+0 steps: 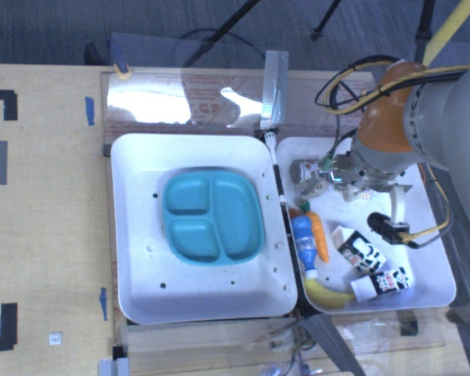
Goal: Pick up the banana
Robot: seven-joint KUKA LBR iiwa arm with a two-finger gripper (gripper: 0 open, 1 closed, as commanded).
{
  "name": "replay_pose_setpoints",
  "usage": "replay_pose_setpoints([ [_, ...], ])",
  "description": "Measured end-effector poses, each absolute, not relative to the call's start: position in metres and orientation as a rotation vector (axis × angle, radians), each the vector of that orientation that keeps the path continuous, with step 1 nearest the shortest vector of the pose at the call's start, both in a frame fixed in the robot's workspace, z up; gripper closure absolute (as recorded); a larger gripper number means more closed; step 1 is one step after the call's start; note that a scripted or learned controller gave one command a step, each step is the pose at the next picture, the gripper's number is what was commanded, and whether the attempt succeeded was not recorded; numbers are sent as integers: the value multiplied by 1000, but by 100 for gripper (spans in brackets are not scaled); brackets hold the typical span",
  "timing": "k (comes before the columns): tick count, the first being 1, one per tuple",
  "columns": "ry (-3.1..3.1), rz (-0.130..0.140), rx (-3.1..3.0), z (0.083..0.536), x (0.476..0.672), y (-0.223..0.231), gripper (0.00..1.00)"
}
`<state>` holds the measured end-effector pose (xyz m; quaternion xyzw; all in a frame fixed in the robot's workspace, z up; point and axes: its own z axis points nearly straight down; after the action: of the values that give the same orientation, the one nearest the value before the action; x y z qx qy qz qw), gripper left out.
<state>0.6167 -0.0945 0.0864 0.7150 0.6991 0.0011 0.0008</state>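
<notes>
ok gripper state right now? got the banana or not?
Gripper: open or shut cannot be told from this view. It sits at the far end of the right bin; the banana lies at the near edge, not held.

A blue divided plate (214, 215) is sitting in the left bin (133, 233). A carrot (319, 237), blue bottle (303, 242) and two black-and-white cartons (359, 251) are lying in the right bin (435, 280).
</notes>
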Motion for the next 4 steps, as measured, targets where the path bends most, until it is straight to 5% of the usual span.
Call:
replay_pose_setpoints([
  [1, 2195, 4, 2245, 86, 617, -95, 0],
  [2, 1766, 2, 2599, 87, 586, -106, 0],
  [3, 1650, -1, 2674, 136, 559, -119, 0],
  [4, 1437, 8, 2789, 87, 487, -104, 0],
])
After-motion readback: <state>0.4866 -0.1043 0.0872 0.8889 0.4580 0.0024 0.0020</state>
